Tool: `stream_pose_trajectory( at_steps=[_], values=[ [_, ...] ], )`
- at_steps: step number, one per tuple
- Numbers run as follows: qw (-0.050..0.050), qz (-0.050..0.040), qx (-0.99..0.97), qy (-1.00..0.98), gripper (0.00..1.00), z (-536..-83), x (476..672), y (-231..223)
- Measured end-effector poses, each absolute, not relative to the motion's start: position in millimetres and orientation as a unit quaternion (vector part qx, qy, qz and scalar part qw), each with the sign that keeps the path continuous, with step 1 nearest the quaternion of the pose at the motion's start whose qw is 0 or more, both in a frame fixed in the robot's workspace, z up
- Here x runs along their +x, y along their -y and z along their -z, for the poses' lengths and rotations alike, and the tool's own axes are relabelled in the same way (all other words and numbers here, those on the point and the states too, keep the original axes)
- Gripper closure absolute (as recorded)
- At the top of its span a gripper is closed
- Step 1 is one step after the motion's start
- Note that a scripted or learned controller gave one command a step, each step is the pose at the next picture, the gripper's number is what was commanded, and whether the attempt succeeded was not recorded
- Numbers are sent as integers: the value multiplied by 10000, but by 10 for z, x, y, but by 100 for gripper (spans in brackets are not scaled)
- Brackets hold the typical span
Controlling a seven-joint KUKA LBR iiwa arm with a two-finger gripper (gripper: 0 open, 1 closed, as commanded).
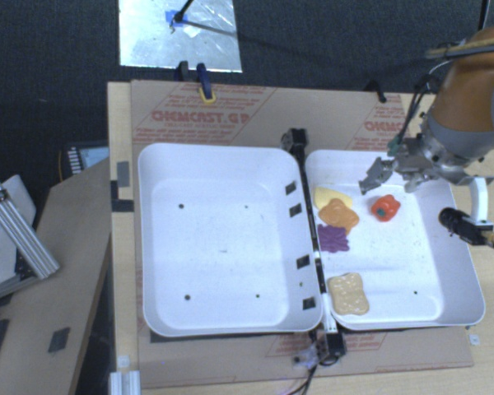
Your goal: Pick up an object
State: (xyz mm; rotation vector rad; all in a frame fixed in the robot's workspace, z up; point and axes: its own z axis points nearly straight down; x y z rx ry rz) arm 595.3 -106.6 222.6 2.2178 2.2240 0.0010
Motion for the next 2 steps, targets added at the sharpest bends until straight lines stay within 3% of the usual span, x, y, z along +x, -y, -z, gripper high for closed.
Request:
stream_pose_trajectory(
  at_steps=[1, 2],
  values=[
    [15, -14, 7054, -7088, 100, -2340, 5962, 1065],
    [52, -60, 7038, -7103, 100, -3702, 5399, 619]
  ],
)
